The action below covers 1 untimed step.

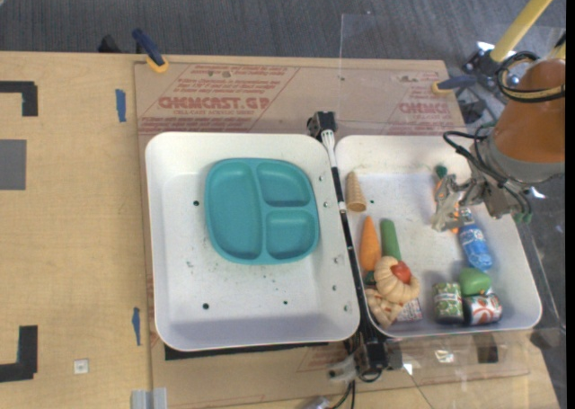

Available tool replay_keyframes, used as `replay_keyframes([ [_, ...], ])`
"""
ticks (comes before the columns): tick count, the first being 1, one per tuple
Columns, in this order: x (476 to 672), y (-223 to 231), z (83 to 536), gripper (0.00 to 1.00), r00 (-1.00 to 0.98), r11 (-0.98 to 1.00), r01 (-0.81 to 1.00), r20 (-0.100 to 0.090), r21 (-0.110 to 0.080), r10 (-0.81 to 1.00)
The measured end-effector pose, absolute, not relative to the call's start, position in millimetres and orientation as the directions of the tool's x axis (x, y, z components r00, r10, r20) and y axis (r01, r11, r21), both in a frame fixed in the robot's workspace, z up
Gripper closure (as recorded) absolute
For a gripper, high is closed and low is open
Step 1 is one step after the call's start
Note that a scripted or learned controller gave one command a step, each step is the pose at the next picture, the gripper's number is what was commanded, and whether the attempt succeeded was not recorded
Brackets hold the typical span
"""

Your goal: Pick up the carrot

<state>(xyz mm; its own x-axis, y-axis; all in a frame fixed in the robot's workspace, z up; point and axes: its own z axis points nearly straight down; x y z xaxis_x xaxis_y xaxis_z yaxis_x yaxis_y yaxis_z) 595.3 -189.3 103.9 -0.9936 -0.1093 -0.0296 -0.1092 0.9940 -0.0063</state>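
Note:
The carrot is an orange tapered piece lying in the right bin, close to its left wall, with a green cucumber-like stick right beside it. My gripper hangs over the right part of that bin, well to the right of the carrot and apart from it. Its metal fingers point down near a small orange and green item. Nothing shows clearly between them.
The left bin holds a teal divided plate. In the right bin lie an ice cream cone, a croissant-like toy, a blue bottle, cans and a green piece. The arm's orange band rises at right.

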Motion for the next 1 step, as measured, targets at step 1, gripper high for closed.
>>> replay_keyframes([
  [1,612.1,-121.1,144.1,1.00,-0.999,0.999,0.046,-0.013,0.003,0.046],
])
